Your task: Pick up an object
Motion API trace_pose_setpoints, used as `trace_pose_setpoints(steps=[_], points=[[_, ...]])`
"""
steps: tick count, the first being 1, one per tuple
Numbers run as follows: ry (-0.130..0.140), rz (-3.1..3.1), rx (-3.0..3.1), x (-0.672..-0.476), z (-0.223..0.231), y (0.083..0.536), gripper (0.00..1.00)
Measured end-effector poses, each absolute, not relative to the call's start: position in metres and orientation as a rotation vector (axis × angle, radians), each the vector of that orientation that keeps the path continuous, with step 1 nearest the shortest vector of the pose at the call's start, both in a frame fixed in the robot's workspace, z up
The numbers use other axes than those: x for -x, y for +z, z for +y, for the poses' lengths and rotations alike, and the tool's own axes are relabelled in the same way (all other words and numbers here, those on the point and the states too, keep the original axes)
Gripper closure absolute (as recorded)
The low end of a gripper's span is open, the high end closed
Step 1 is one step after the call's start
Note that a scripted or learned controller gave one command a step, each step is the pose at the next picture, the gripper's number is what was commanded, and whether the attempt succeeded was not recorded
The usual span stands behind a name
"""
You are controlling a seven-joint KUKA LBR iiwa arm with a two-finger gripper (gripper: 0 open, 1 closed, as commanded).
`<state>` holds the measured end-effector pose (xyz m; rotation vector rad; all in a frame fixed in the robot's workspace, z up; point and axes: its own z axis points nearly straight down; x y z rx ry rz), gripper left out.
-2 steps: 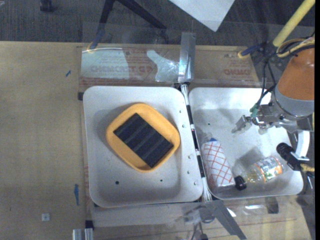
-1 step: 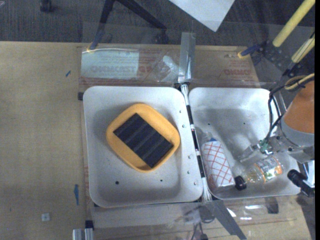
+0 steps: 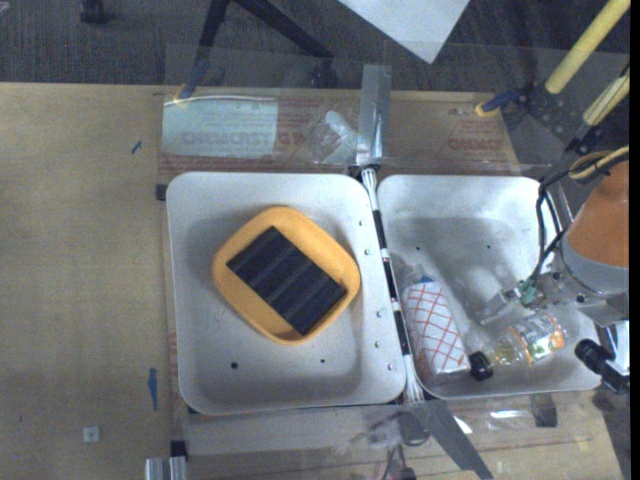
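Observation:
In the left bin [image 3: 200, 368] lies a yellow rounded-square object [image 3: 286, 273] with a black ridged panel on top. The right bin [image 3: 450, 208] holds a red-and-white checked pouch [image 3: 436, 330] against its left wall. Beside the pouch, near the front edge, a clear plastic bottle [image 3: 522, 346] with a black cap lies on its side. The arm, with its orange band [image 3: 605, 230], comes in from the right. Its gripper [image 3: 515, 298] hangs low over the right bin, just above and behind the bottle. Nothing visibly sits between its parts.
A metal divider [image 3: 374, 118] and clear plastic wrap [image 3: 335, 133] lie behind the bins. Black cables [image 3: 545, 218] run along the arm at the right bin's far corner. The back half of the right bin shows bare white floor.

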<state>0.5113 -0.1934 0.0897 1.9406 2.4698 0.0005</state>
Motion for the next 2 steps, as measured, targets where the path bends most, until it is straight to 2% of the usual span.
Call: trace_pose_setpoints(steps=[1,2], points=[[0.001,2.496,-1.903,-0.573,-0.196,0.176,0.00],[0.001,2.495,-1.896,-0.574,-0.195,0.187,1.00]])
